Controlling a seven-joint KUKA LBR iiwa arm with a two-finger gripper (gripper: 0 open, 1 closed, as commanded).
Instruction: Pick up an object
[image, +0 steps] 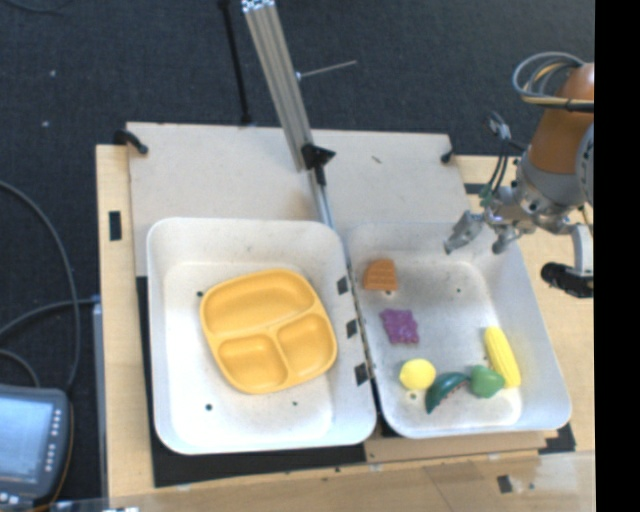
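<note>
Nearest the lens, small toys cluster in my right bin (520, 300): a yellow ball (417, 375), green pieces (470, 385), a corn cob (501, 356). That cob looks light, stiff and ridged, best pinched across its middle. My gripper (481, 231) hovers over the bin's far rim, wrist tilted, fingers spread and holding nothing.
</note>
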